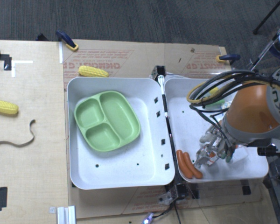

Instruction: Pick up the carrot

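The carrot point(183, 162), an orange-red stick, lies in the front left corner of the right bin point(182, 111). A second, similar orange-red piece point(192, 171) lies touching it. My gripper point(206, 158) hangs low in that bin, just right of the carrot and close to it. Nothing shows held in it. The orange wrist band point(252, 113) and a loop of cables point(214, 90) hide much of the right bin's middle and right side.
A green divided plate point(107, 120) sits in the left bin point(144, 171). Two corn cobs lie outside the bins, one behind the left bin point(93, 71) and one at the far left of the bench point(3, 107). Blue clamps point(67, 40) hold the cardboard's back edge.
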You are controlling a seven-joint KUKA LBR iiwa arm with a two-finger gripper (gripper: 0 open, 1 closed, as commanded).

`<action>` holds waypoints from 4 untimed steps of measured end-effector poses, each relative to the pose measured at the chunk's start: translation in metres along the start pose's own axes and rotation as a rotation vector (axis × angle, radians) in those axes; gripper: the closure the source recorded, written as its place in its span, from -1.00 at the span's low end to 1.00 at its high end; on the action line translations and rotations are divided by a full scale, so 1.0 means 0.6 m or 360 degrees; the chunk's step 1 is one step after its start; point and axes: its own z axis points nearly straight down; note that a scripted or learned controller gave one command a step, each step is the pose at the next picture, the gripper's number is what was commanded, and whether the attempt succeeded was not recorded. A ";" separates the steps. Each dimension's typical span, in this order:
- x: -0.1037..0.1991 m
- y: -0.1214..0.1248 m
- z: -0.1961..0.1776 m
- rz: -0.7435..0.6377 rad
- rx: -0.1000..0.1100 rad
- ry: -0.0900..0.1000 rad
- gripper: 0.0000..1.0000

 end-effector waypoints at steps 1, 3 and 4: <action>-0.076 0.057 0.005 0.0428 0.0004 0.0011 -1.00; -0.248 0.134 0.005 0.1059 0.0006 0.0007 -1.00; -0.271 0.102 -0.093 0.1242 0.0007 0.0007 -1.00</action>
